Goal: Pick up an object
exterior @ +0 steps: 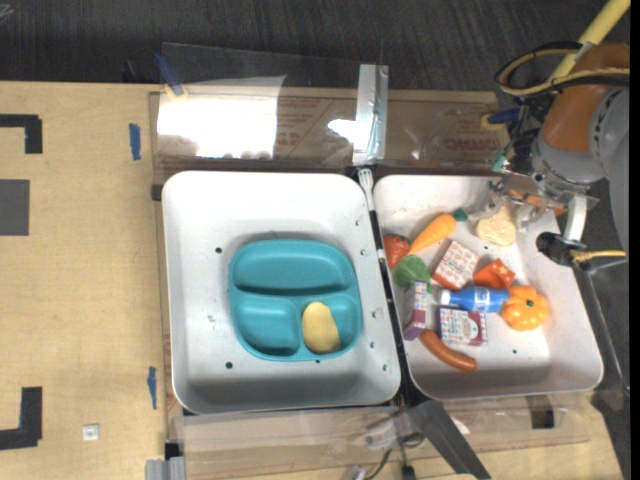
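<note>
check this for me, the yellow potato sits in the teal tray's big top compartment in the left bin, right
Not quite. The yellow potato does lie in the teal tray in the left bin, but in the tray's lower right compartment, not the big top one. The camera view shows it.

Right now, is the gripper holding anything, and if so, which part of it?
It cannot be told. The gripper sits over the far right corner of the right bin, just above a pale round item, with no visible grasp.
</note>
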Motion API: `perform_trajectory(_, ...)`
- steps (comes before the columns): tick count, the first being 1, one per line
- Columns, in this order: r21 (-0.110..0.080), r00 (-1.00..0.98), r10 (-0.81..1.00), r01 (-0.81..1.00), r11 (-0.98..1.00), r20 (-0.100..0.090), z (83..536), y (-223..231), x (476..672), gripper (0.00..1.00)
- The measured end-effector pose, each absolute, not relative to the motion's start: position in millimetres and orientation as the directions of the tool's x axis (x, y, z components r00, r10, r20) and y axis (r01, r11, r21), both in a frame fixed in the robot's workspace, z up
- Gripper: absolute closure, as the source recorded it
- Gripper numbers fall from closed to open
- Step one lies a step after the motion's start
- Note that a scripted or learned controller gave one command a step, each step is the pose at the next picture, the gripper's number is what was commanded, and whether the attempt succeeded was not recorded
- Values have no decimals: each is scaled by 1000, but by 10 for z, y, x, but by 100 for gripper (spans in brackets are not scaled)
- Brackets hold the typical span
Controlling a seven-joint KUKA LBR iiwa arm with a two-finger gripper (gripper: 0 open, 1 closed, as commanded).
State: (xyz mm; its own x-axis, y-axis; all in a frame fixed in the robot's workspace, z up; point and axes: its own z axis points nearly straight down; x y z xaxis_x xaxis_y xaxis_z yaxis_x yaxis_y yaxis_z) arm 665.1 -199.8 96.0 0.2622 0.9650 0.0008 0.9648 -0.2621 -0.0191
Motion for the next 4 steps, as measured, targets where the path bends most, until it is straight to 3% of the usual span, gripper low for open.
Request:
perform_trajectory(1, -9, 258, 966, 966, -258, -5, 894, -1529, 6649, 100)
perform_trajectory(2, -17, 533, 846, 846, -533, -7, 842, -1797, 6630, 100)
perform_trajectory(3, -16, 534, 845, 845, -534, -10, 846, -1815, 6626, 0)
perform_trajectory(4, -8, 619, 785, 785, -619, 11, 882, -1941, 5729, 0)
